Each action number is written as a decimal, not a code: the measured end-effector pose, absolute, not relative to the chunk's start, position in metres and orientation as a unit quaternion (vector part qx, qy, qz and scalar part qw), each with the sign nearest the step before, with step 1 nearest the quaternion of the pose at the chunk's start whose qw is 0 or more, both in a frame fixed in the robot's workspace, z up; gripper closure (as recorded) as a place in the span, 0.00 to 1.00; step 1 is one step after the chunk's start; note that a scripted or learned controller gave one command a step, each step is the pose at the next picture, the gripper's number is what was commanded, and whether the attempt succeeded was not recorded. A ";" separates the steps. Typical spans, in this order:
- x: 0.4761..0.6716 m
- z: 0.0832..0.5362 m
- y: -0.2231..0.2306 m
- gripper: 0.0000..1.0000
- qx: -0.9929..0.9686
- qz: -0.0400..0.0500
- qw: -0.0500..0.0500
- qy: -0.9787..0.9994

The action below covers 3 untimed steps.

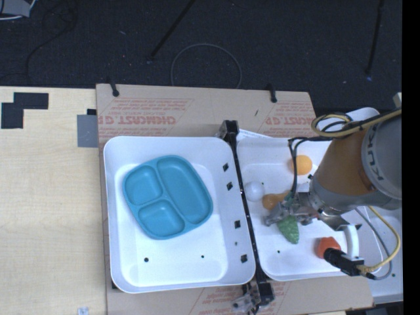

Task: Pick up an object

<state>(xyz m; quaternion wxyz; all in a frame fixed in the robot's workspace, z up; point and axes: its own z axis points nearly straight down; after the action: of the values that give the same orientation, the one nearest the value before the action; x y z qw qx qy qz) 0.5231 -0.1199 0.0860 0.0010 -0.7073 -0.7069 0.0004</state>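
- A grey robot arm (367, 169) with an orange band reaches in from the right over two shallow white bins set side by side on a cardboard sheet (197, 113).
- Its gripper (287, 212) hangs low in the right bin (275, 268), close to that bin's left half.
- Whether anything is clasped there cannot be told; the metal tip is small and blurred at this slant.
- A green object (289, 230) lies in the right bin just under and touching the gripper's tip in this view; no lift off the floor can be confirmed.
- An orange-brown object (273, 201) sits just beside the gripper on its upper left, with a small white ball (253, 191) next to it, nearer the divider between the bins.
- An orange ball (302, 165) rests farther back in the right bin, beside the arm's orange band.
- A red object (327, 246) lies near the right bin's front right corner, next to a black and white part on the arm.
- The left bin (164, 268) holds a blue divided plate (168, 196), tilted at an angle, with three compartments.
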 end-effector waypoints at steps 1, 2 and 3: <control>0.524 0.099 -0.122 1.00 -0.710 0.000 0.000 -0.705; 0.521 0.157 -0.115 1.00 -0.707 -0.001 0.000 -0.707; 0.519 0.199 -0.117 1.00 -0.707 0.000 -0.001 -0.707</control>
<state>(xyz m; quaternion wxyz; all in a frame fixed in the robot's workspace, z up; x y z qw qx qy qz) 0.5190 -0.1168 0.1992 -0.0005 -0.7070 -0.7072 -0.0004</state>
